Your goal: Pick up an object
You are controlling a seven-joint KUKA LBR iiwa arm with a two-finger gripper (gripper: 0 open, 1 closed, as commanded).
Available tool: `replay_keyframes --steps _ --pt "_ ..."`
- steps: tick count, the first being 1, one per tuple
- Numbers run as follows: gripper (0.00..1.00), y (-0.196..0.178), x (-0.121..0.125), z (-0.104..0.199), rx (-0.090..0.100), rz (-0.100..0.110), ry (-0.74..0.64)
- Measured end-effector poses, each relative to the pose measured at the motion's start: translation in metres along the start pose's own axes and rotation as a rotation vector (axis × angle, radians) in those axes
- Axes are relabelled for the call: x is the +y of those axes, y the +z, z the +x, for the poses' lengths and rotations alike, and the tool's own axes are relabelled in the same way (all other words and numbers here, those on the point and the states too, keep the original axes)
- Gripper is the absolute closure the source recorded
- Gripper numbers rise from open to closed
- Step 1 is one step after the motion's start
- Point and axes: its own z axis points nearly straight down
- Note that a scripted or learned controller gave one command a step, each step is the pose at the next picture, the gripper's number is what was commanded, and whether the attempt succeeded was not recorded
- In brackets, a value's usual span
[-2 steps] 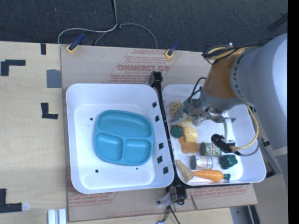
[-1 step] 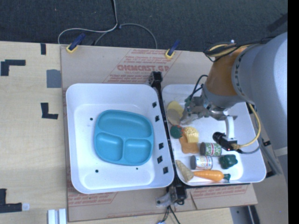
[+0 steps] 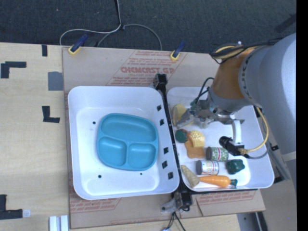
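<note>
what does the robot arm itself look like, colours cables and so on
The arm is a thick, rounded grey body with an orange band above the wrist. The gripper is a darker grey metal assembly. Thin black and yellowish cables loop alongside the wrist, and a white bracket with a black fitting hangs beside it.

Dark carpet floor; pale wood bench; cardboard sheet.

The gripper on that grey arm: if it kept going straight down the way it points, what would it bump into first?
Probably the pale yellow toy food piece just beside the gripper, or else the right white bin's floor there; one slanted view leaves depth unclear.
</note>
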Motion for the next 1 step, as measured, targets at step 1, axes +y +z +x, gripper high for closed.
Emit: replay_keyframes --steps 1 --pt "0.0 0.0089 -0.0474 -0.0014 0.002 -0.004 0.0"
